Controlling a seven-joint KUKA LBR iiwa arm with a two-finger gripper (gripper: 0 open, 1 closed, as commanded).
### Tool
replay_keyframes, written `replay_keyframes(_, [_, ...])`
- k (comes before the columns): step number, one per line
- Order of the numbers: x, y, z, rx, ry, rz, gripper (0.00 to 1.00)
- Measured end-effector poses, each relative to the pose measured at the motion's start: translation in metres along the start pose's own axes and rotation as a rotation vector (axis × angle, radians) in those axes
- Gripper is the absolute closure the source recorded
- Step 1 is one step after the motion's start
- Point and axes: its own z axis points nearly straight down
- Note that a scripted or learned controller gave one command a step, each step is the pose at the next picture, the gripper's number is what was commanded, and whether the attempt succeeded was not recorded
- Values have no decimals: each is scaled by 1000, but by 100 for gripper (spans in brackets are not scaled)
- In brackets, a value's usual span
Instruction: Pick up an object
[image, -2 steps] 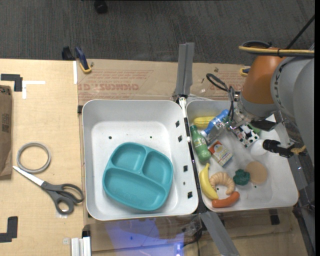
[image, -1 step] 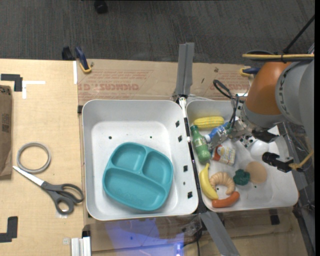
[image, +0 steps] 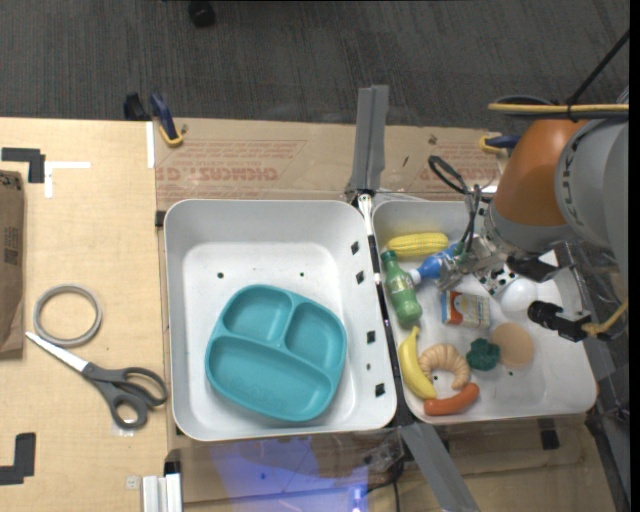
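1. We see the gripper (image: 470, 262) low in the right bin (image: 560, 395), among the toy food; we cannot tell its state.
2. Just left of it lie a corn cob (image: 417, 243), a blue object (image: 437, 267) and a green bottle (image: 401, 288).
3. Nearer us sit a banana (image: 412, 365), a croissant (image: 447, 362), a sausage (image: 452, 401) and an egg (image: 516, 345).
4. The left bin (image: 250, 225) holds a teal divided plate (image: 276, 351).
5. Scissors (image: 105, 381) and a tape roll (image: 67, 314) lie on the bench at far left.

A robotics lab: two white bins (image: 190, 300) sit on a cardboard-covered counter (image: 80, 200), an industrial arm (image: 560, 180) reaches in, with tape (image: 67, 315) and scissors (image: 105, 378) nearby.
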Motion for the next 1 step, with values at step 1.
replay_keyframes(1, [0,0,0,0,0,0,0])
